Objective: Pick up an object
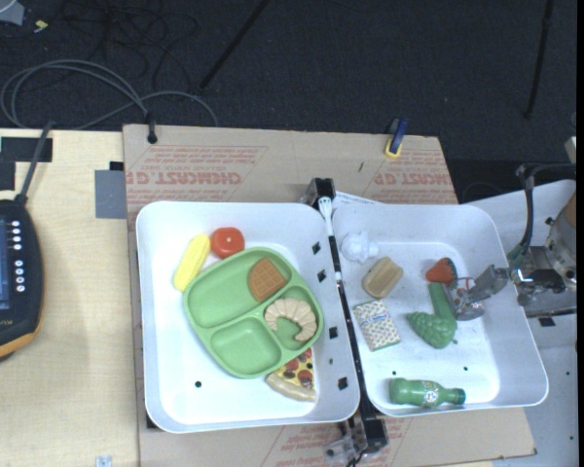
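My gripper (469, 296) reaches into the right bin (514, 377) from the right and sits low by its right side. It is just right of a green broccoli (433, 325) and just below a red piece (441, 270), close to both. Whether it touches either I cannot tell. Further left in this bin lie a tan bread roll (382, 276), a white crumpled lump (356, 248) and a patterned square packet (377, 323). A green bottle (425, 392) lies on its side near the front wall.
The left bin (161, 358) holds a green divided plate (236, 343) with a waffle (267, 278) and a croissant (292, 314) on it. Beside the plate lie a tomato (228, 240), a yellow corn cob (191, 261) and a pizza slice (294, 374). A pendant (5, 275) sits far left.
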Controlling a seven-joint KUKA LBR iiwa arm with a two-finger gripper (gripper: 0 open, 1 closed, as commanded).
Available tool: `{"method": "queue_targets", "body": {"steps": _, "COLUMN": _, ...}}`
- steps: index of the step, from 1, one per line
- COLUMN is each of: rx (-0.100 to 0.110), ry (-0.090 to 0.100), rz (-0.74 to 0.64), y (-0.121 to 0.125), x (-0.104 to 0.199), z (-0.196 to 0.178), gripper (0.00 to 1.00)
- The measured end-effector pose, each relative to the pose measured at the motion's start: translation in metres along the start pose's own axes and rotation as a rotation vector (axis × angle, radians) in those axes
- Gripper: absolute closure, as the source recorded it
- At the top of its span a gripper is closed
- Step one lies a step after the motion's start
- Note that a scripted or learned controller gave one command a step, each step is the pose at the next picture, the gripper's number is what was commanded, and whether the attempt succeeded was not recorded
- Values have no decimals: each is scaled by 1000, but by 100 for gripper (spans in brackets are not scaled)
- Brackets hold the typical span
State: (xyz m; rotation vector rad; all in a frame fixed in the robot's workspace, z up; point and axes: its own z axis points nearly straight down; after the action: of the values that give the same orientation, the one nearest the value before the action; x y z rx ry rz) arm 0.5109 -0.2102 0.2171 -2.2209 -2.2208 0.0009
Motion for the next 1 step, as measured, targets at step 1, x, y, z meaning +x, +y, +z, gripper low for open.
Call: {"method": "queue_targets", "body": {"steps": 1, "rx": -13, "ry": -2, "rz": -4, "y": -35, "x": 35, "z": -138, "gripper": 0}}
